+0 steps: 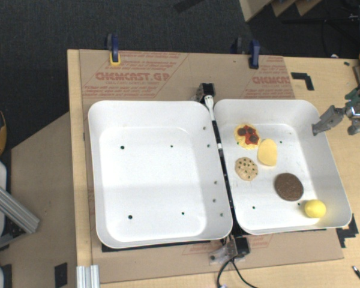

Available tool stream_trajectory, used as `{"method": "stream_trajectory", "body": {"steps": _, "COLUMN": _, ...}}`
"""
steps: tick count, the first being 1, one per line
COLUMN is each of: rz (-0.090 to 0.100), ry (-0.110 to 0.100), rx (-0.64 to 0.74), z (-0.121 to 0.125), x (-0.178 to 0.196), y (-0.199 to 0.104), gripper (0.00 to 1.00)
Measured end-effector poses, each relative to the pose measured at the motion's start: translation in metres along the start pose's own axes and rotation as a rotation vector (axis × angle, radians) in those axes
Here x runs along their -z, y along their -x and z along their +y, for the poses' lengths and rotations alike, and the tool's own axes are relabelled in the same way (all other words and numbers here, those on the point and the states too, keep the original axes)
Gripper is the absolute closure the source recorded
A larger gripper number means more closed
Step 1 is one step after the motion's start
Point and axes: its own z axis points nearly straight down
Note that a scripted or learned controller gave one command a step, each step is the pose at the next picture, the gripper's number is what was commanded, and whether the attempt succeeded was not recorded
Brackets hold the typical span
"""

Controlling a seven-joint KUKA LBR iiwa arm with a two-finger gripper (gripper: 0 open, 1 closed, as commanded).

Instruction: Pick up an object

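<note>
Five small objects lie in the right bin (324,155). A flat piece with red topping (247,135) sits at the back, with a pale yellow oval (267,152) beside it. In front of them are a chocolate-chip cookie (246,168), a dark brown disc (288,186) and a yellow lemon-like ball (314,209) near the front right corner. My gripper (339,122) hangs at the right bin's far right rim, above and to the right of the objects. It is open, with nothing between its fingers.
The left bin (108,161) sits beside the right one, and a black divider strip (219,155) runs between them. Both rest on a cardboard sheet (144,71) held by blue clamps (113,44) at the back. A cable (231,263) trails at the front.
</note>
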Motion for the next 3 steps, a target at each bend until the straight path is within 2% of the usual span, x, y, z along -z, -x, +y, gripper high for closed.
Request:
{"method": "stream_trajectory", "body": {"steps": 1, "rz": 0.003, "ry": -0.014, "rx": -0.004, "z": -0.003, "x": 0.001, "y": 0.001, "gripper": 1.00}}
{"method": "stream_trajectory", "body": {"steps": 2, "rz": 0.010, "ry": -0.024, "rx": -0.001, "z": -0.025, "x": -0.017, "y": -0.063, "gripper": 1.00}}
{"method": "stream_trajectory", "body": {"steps": 3, "rz": 0.011, "ry": -0.027, "rx": 0.001, "z": -0.053, "x": -0.057, "y": -0.138, "gripper": 1.00}}
